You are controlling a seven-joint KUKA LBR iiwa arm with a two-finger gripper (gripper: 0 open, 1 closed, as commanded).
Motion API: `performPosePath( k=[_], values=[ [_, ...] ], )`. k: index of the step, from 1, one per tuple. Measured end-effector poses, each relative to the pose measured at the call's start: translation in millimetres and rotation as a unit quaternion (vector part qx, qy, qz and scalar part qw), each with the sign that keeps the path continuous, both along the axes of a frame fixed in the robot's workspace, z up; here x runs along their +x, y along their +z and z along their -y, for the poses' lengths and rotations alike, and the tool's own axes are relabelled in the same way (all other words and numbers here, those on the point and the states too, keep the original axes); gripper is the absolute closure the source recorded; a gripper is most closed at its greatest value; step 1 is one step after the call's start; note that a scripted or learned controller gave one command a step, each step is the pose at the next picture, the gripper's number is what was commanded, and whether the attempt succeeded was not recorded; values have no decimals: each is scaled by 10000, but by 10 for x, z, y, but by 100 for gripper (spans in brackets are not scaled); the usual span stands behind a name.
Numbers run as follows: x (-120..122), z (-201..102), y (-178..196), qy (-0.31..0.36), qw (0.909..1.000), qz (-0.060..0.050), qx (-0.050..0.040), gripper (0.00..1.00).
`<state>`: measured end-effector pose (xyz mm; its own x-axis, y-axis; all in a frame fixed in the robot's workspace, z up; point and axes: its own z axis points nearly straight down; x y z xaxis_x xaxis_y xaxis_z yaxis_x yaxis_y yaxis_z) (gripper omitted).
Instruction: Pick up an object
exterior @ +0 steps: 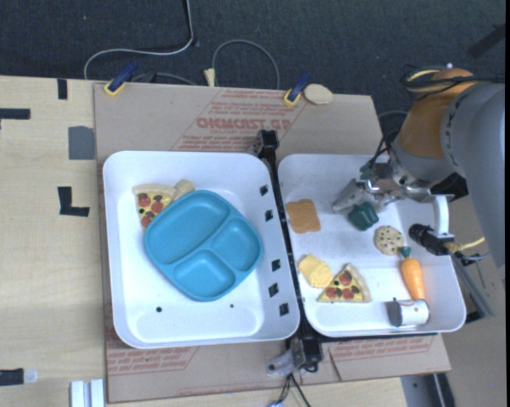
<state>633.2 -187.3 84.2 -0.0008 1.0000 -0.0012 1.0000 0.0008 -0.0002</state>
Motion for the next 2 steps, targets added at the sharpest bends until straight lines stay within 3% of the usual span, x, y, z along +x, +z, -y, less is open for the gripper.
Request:
performPosePath(
  k=[1, 2],
  values=[
    [9, -14, 147, 8, 10000, 18, -5, 100],
    [7, -14, 140, 7, 10000, 14, -4, 0]
  ],
)
